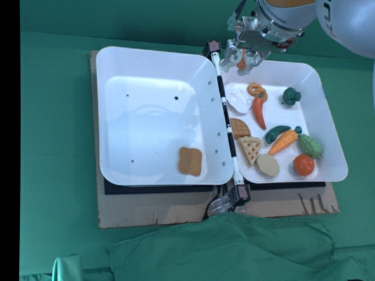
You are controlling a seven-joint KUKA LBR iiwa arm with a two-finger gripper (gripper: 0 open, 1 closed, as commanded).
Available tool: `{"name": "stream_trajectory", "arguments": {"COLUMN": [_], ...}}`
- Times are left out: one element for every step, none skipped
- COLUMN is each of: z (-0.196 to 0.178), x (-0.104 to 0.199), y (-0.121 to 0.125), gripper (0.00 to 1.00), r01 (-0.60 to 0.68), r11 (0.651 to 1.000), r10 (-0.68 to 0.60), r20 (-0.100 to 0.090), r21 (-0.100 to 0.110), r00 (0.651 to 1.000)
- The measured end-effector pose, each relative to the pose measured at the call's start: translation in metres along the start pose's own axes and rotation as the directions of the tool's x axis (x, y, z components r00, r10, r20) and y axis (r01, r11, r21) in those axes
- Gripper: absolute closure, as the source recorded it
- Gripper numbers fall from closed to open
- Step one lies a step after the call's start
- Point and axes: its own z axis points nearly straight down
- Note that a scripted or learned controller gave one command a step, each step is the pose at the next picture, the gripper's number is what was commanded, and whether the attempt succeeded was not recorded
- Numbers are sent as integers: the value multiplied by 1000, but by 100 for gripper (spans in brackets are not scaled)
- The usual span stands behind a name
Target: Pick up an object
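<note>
My gripper [241, 58] hangs over the far left corner of the right bin [328, 127], raised above its rim. A small orange piece [241, 63] shows between its fingers, and they look closed on it. Just below in the bin lie a white piece [239, 97], a pretzel [256, 90] and a red chili [259, 111]. Further along are a broccoli [290, 96], a waffle [239, 127], a pizza slice [251, 148], a carrot [284, 140] and a tomato [303, 164].
The left bin [117, 69] holds one brown biscuit [190, 161] near its front right corner. A black-and-white bar [227, 122] runs between the two bins. Green cloth [234, 244] lies bunched in front of the bench.
</note>
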Motion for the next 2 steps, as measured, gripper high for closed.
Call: {"name": "stream_trajectory", "arguments": {"z": [11,21], "x": [43,91], "y": [6,-3], "gripper": [100,100], "r01": [-1,0], "r11": [1000,1000], "r10": [1,0], "r20": [0,0], "r21": [3,3], "r00": [1000,1000]}}
